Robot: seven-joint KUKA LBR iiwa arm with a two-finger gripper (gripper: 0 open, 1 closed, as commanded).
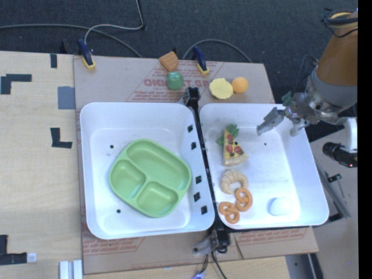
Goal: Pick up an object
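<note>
- Cardboard sheeting covered the bench (145,86) under two shallow white bins, with dark carpet and cables beyond.
- At the upper right corner of the right bin (302,173), the gripper (283,122) hung with its two fingers spread apart and nothing between them.
- From there the grey wrist ran up and right into the orange-banded arm (340,51), which leaned in over the bin's far corner, fingers pointing down and left toward the toys.
- Nearest the fingers lay a toy pizza slice (232,147) against the bin's left wall; I judged it light, stiff and flat, best pinched across its narrow sides.
- Further toward the front sat a croissant (233,181), two pretzels (237,205) and a pale round piece (280,206); all looked light and rigid, the round one likely to slip.
- A green divided plate (150,179) filled the left bin (93,156), too broad for these fingers except at its rim.
</note>
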